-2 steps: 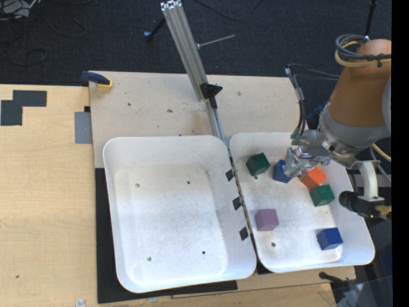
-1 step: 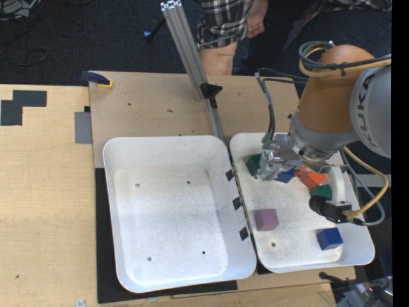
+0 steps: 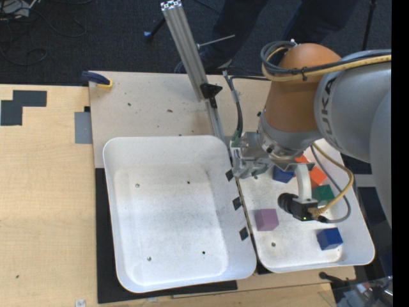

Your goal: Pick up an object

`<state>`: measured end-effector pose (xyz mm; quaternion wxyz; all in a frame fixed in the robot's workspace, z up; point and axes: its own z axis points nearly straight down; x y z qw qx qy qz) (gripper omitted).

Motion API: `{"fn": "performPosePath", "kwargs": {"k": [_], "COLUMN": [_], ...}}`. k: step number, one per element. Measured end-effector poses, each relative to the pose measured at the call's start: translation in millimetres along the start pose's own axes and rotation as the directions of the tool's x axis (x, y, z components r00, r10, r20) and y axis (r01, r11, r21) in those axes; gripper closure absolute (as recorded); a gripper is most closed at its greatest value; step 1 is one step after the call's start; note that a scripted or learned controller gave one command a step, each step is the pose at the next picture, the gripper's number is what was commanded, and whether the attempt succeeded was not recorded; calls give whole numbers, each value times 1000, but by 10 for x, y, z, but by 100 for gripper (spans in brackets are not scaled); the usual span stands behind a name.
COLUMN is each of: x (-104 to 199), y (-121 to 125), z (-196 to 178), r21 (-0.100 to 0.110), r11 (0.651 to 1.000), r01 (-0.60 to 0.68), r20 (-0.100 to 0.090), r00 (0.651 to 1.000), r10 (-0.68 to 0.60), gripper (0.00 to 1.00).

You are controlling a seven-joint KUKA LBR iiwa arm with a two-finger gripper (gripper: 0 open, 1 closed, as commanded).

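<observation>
White bins sit side by side on a pale wooden counter (image 3: 147,107) as a grey KUKA arm (image 3: 358,107) reaches in from the right. Its gripper (image 3: 246,162) is low over the right bin (image 3: 287,251), close to that bin's near-left wall where the two bins meet. Whether the gripper is apart or together cannot be told from this angle, and nothing can be seen clamped in it.

By that evidence the pick has not yet been made, and every candidate rests on the bin floor. The closing, the lift and the carry clear of the bin all appear to remain.

The right bin holds all the objects. A purple cube (image 3: 266,219) lies in the open near the bin's middle, below the gripper and apart from it, and looks the easiest to reach. A blue cube (image 3: 330,238) sits alone toward the lower right corner. A second blue block (image 3: 283,173) is partly hidden under the wrist, just beside the gripper. An orange block (image 3: 317,174) and a green block (image 3: 323,192) crowd together farther right, half covered by the robot's own hardware.

The left bin (image 3: 166,203) shows a bare white floor flecked with dark specks.
</observation>
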<state>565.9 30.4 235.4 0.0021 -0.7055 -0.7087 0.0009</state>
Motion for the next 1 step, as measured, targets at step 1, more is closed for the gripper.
{"fn": "performPosePath", "kwargs": {"k": [1], "x": [445], "y": [68], "z": [83], "r21": [-1], "r11": [1000], "r01": [-1], "r20": [1], "r00": [1000], "r10": [1], "gripper": [100]}}
